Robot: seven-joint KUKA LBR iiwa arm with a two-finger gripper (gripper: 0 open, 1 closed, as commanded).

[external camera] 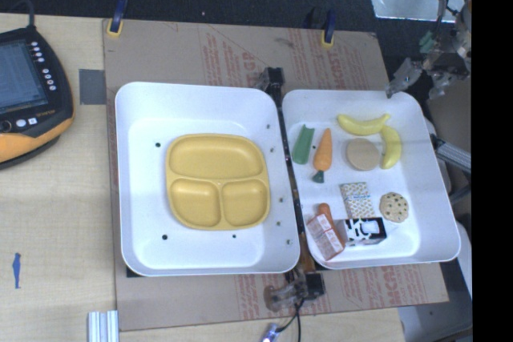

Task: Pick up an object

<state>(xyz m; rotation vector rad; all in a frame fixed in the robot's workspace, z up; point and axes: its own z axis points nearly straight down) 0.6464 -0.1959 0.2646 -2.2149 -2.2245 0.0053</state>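
The hand (433, 68) hovers off the right bin's (437, 196) far corner, its state unclear; packed toys risk a glancing, failed grasp.

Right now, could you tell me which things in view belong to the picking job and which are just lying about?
For the job, all in the right bin:
two bananas
carrot
green piece
tan disc
cookie
small packets
the gripper, at the bin's far corner

Lying about:
yellow divided tray in the left bin
control pendant
blue clamps
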